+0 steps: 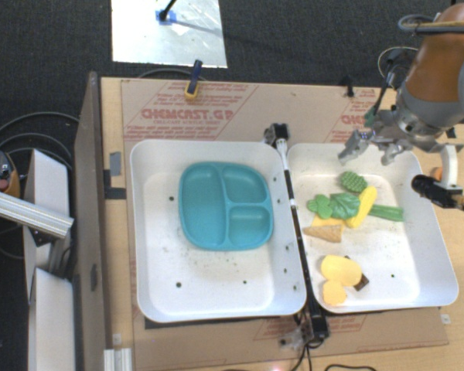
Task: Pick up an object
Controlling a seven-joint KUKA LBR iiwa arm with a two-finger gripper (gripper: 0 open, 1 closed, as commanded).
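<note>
The jaws stand wide, one finger (pixel 351 148) toward the bins' divider and the other finger (pixel 390 155) to its right, with nothing between them. They hang over the rear of the right shallow white bin (pixel 421 273). How high above its floor they are cannot be judged.

The things to pick all lie in that bin, nearer the camera than the jaws. Left to right in the closest cluster:
- a green leafy plastic piece (pixel 331 205);
- a small green ridged piece (pixel 353 182), the nearest thing to the jaws;
- a long yellow piece (pixel 363 206) leaning against the leafy one;
- a flat green strip (pixel 387 213).

A tan wedge (pixel 325 231) touches the leafy piece's front edge. Well apart toward the front lie a rounded yellow lump (pixel 341 269) and a smaller yellow lump (pixel 333 292). A dark brown bit (pixel 360 282) is tucked beside them, too small to identify.

Nothing stands between the jaws and the ridged piece.

In the left shallow white bin (pixel 158 273) lies a teal plastic plate with three compartments (pixel 224 207). A black clip (pixel 277 134) joins the two bins at the rear. The counter (pixel 185 107) carries a red-printed brown sheet, with a blue-and-yellow clamp (pixel 193 79) on its rear edge.

The leafy piece's outline merges with its neighbours.
</note>
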